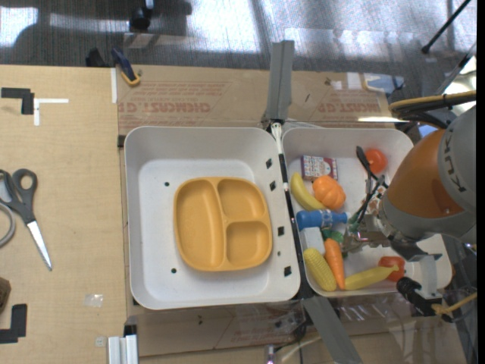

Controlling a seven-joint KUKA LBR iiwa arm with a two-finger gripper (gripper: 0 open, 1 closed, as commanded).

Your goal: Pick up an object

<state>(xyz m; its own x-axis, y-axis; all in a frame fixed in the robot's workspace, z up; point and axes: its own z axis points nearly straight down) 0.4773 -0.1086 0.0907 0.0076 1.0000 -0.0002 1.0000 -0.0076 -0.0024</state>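
Observation:
The right bin (342,132) holds several toy foods: a yellow banana (302,192), an orange pumpkin-like piece (330,192), a blue bottle (318,219), a carrot (334,262), a corn cob (318,270), a long yellow piece (369,277), a red piece (392,264), a pink box (319,166) and an orange-headed utensil (374,159). My gripper (355,235) hangs low in this bin, just right of the blue bottle and above the carrot's top. The arm's orange band (428,180) hides the bin's right side.
The left bin (151,158) carries a yellow divided tray (223,224). A grey post (280,82) stands behind the seam between the bins. Scissors (26,211) lie on the bench at the far left. Cables and clamps sit at the lower right (424,298).

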